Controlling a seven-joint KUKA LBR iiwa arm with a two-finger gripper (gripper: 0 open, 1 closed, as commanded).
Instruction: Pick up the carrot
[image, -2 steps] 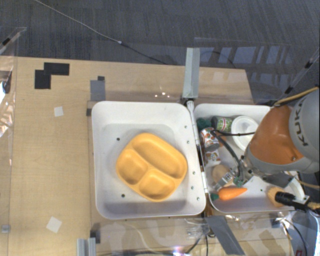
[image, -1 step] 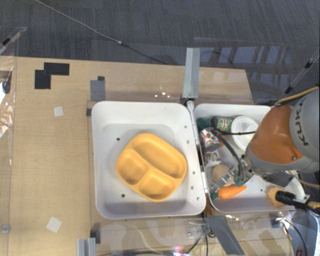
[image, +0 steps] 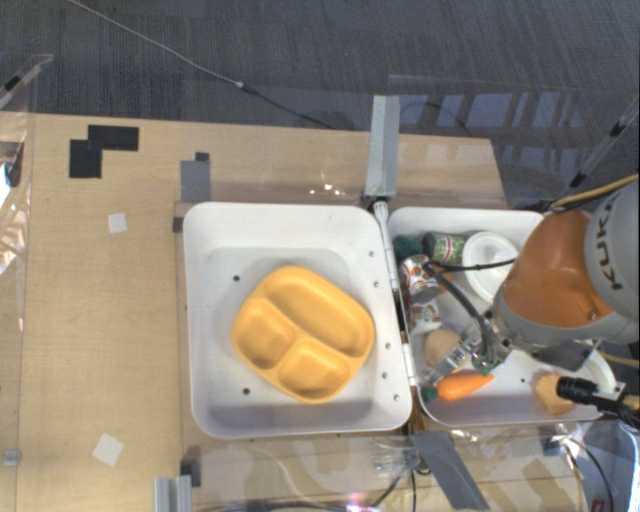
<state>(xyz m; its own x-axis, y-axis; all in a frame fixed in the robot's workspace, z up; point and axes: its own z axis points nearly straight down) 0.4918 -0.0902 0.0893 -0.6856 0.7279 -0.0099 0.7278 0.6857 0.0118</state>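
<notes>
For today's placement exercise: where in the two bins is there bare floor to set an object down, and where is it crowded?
Left bin: bare floor rings the yellow tray, widest along the left wall and at the top. The tray's three compartments hold nothing. Right bin: crowded; the can, bottle, carrot and arm leave little bare floor.

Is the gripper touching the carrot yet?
Cannot tell. In the camera view the gripper sits right above the carrot, but no contact or gap shows plainly.
</notes>
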